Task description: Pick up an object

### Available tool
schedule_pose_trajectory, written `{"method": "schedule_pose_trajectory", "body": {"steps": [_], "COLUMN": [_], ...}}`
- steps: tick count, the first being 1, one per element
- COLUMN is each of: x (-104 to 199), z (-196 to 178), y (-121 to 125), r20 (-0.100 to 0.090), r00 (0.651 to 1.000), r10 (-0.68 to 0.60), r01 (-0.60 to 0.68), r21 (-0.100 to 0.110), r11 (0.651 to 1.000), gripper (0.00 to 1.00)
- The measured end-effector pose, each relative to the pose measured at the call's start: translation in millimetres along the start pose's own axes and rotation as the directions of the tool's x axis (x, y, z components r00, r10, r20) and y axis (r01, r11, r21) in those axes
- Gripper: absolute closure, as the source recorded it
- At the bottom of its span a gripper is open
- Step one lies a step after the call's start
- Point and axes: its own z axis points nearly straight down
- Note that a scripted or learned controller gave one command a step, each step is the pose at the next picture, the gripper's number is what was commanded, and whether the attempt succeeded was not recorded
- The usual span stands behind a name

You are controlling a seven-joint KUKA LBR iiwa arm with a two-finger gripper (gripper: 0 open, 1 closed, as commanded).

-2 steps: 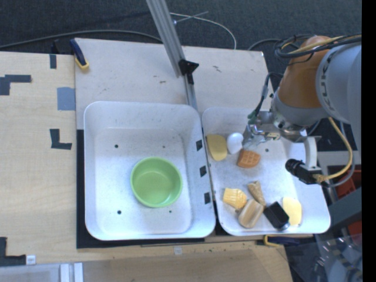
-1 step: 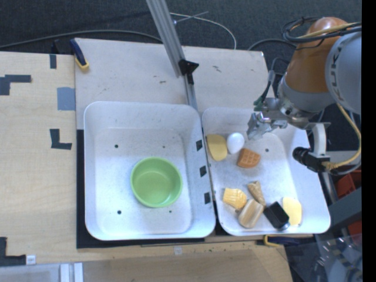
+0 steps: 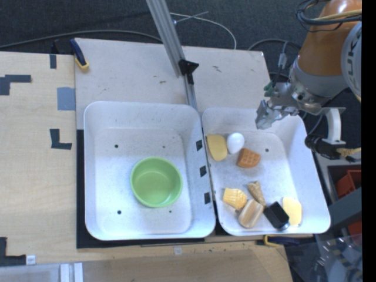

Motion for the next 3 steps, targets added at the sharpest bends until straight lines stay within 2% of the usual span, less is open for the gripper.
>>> {"method": "schedule_pose_trajectory", "body": {"steps": [1, 2, 3], "x": [54.1, 98.3, 149.8], "z": [18.5, 28.0, 44.4], "y": [1.7, 13.4, 14.5], "r20": [-0.002, -0.001, -0.002], "r00": [1.000, 1.000, 1.000], "r10": [-0.004, -0.004, -0.004], "r01": [0.004, 0.004, 0.005], "r21": [0.007, 0.007, 0.009], "r11": [1.000, 1.000, 1.000], "gripper": [1.00, 1.00, 1.00]}}
